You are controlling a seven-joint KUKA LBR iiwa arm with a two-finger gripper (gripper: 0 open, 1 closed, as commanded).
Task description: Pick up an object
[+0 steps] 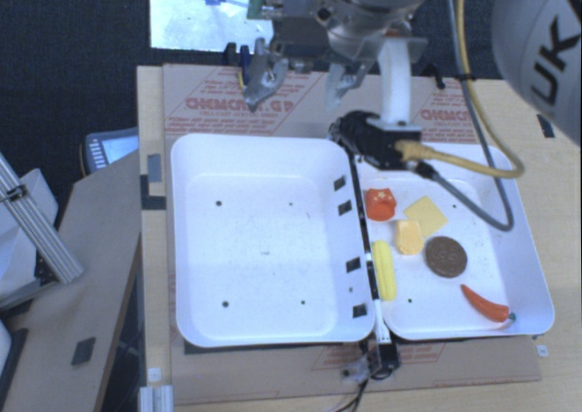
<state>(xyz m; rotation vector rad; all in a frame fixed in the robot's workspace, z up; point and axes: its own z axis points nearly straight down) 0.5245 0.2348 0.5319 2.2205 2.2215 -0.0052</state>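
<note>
Your gripper (300, 83) hangs above the far edge of the bench, behind both bins, with its two fingers (264, 83) spread apart and nothing between them. Everything you could pick sits in the right bin (532, 296); the left bin (195, 160) offers nothing to take.

Look at the cluster near the divider: a small red piece (380, 204) at the far end, a pale yellow wedge (426, 216) just beside it, a yellow chunk (408, 237) touching a brown disc (446, 256), a yellow corn cob (384, 271) lying along the divider, and a red chili pepper (485, 304) on its own near the front right corner.

These look like toy food, so you can expect them to be light and probably stiff, perhaps a little slick (a guess from their sheen). The pepper seems your easiest target: it lies apart from the rest, and you would close across its narrow body near the middle. The disc lies flat and low, likely hard to get fingers around. The corn cob hugs the wall, leaving little room for one finger.
</note>
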